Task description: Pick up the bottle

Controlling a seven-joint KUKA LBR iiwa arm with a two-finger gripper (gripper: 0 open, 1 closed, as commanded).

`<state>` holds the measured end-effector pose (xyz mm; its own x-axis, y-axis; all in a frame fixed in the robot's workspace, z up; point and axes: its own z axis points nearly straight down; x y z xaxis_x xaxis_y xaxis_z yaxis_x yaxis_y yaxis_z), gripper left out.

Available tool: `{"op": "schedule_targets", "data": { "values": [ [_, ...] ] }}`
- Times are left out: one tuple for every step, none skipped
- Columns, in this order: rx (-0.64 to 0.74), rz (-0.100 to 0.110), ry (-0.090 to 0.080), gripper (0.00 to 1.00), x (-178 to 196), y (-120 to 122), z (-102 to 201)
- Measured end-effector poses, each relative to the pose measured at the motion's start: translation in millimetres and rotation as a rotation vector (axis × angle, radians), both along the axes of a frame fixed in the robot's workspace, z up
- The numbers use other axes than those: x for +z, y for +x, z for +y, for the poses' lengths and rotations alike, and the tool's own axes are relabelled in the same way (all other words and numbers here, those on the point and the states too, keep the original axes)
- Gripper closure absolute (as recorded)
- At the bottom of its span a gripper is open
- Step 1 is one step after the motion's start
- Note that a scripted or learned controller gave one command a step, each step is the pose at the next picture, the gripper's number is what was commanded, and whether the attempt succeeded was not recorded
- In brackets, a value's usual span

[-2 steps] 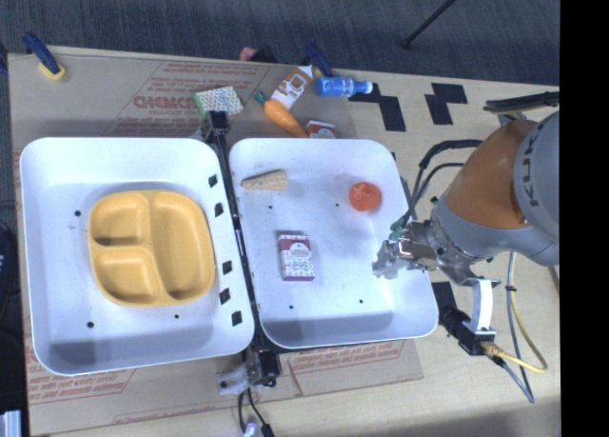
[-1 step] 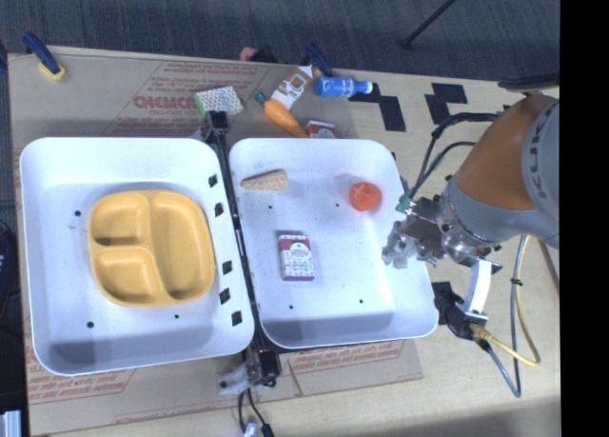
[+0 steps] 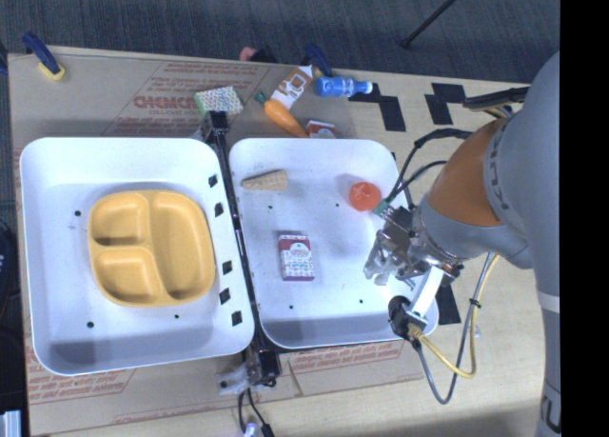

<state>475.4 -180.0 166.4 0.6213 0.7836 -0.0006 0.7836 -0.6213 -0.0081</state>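
The bottle (image 3: 341, 88) is small and blue with a pale cap. It lies on its side on the bench just behind the right bin (image 3: 249, 159), outside it. My gripper (image 3: 385, 262) hangs low over the right side of that bin, well in front of the bottle and slightly to its right. Nothing shows in the gripper. A red ball-like item (image 3: 363, 195) lies in the bin just behind the gripper.
The right bin also holds a tan cone (image 3: 265, 180) and a small red box (image 3: 297, 256). A yellow divided plate (image 3: 152, 245) sits in the left bin (image 3: 38, 168). Near the bottle lie a carrot (image 3: 284, 118), a white-orange carton (image 3: 293, 88) and a green patterned block (image 3: 219, 100).
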Motion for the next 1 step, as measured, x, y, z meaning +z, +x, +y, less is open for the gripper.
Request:
{"op": "schedule_targets", "data": {
  "values": [
    [-0.318,-0.002,-0.003,1.00,-10.6,0.3,-16.5]
  ]
}}
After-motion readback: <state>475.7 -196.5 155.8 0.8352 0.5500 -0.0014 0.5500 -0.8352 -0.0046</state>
